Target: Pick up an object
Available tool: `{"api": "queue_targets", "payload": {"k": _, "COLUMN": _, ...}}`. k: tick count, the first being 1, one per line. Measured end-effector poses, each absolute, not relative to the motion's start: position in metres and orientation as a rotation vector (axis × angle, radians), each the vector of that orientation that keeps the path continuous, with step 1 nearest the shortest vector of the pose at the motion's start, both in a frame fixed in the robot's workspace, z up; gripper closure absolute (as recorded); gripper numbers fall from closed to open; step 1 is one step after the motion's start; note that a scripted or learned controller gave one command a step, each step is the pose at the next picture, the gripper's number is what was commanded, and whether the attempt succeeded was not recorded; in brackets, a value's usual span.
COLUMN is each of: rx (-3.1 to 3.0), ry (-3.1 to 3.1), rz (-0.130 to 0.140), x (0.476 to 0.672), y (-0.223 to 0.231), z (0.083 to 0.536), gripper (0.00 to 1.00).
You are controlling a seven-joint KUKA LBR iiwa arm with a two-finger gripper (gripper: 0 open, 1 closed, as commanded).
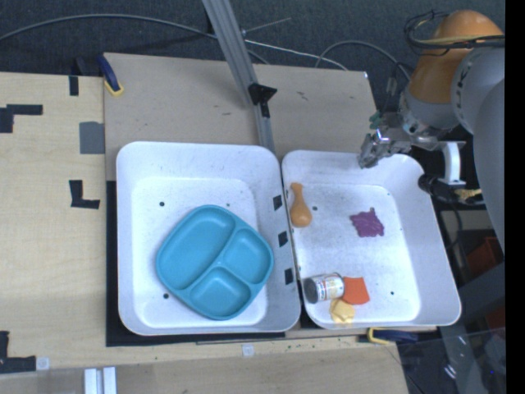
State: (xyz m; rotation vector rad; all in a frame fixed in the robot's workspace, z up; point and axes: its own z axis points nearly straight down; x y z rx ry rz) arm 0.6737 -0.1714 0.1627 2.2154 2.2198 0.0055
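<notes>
A robotics lab; taped wooden bench (pixel 49 220); loose cables (pixel 123 21); white bins (pixel 131 245).

You've got four pickable things in the right bin (pixel 426 245): an orange pear-shaped toy (pixel 300 207) by the left wall, a flat purple piece (pixel 367 222) mid-bin, and a small can (pixel 324 288) on its side touching an orange-yellow item (pixel 350 296).

The grey arm (pixel 480 97) is extended in from the right, and its gripper (pixel 371 153) is held low over the right bin's (pixel 426 220) far rim.
</notes>
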Motion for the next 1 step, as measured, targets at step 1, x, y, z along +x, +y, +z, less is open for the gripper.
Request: {"api": "queue_targets", "payload": {"k": 1, "rx": 2.216, "ry": 2.22, "rz": 0.004, "x": 0.6749, "y": -0.1712, "z": 0.2166, "gripper": 1.0}}
